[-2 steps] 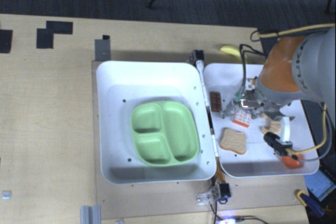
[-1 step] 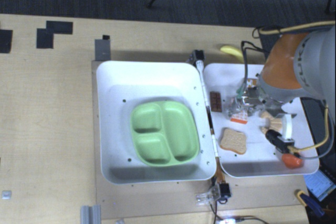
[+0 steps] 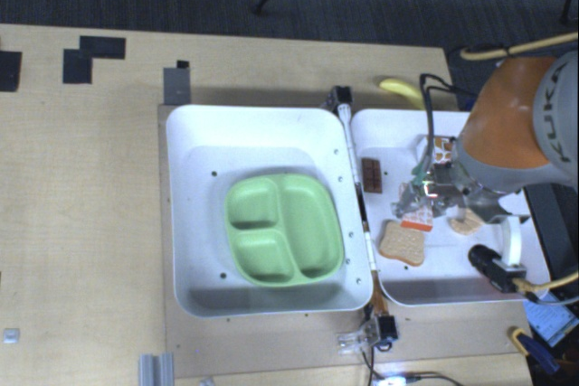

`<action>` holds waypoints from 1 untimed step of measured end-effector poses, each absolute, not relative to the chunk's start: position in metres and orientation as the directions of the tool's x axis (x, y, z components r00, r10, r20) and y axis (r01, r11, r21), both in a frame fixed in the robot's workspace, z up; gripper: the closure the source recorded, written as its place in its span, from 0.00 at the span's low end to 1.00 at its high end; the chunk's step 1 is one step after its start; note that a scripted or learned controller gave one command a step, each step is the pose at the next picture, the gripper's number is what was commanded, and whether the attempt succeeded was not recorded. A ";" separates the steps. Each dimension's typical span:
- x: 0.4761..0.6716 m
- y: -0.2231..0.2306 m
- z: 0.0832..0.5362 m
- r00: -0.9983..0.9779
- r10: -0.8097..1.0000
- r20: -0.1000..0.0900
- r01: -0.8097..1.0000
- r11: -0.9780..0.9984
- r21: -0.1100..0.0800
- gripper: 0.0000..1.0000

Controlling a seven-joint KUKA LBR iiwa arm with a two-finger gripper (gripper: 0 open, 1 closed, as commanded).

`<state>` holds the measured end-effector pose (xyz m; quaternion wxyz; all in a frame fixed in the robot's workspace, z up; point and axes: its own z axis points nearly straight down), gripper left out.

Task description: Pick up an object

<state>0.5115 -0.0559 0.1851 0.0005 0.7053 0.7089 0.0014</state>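
**Right bin** (image 3: 452, 294): white, shallow; reference point for every entry below.
**Left bin** (image 3: 194, 194): white, set against the right bin's left side.
**Tray** (image 3: 285, 226): green, three compartments, on the left bin's floor, well left of the right bin.
**Arm** (image 3: 516, 122): grey with an orange band, over the right bin's right half.
**Gripper** (image 3: 425, 190): over the right bin's middle; whether the claw is spread or pressed together cannot be told.
**Toast** (image 3: 403, 244): flat on the right bin's floor, near-left part.
**Scrap** (image 3: 414, 224): orange and white, small, in the right bin between toast and gripper; kind unclear.
**Block** (image 3: 371, 174): brown, in the right bin beside its left wall.
**Tan piece** (image 3: 466, 223): on the right bin's floor, centre-right, partly under the arm.
**Banana** (image 3: 398, 88): yellow, at the right bin's far rim.
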 end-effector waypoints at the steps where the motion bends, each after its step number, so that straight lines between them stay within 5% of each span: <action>1: 0.490 -0.077 0.184 -0.002 1.000 0.001 1.000 0.002 0.000 1.00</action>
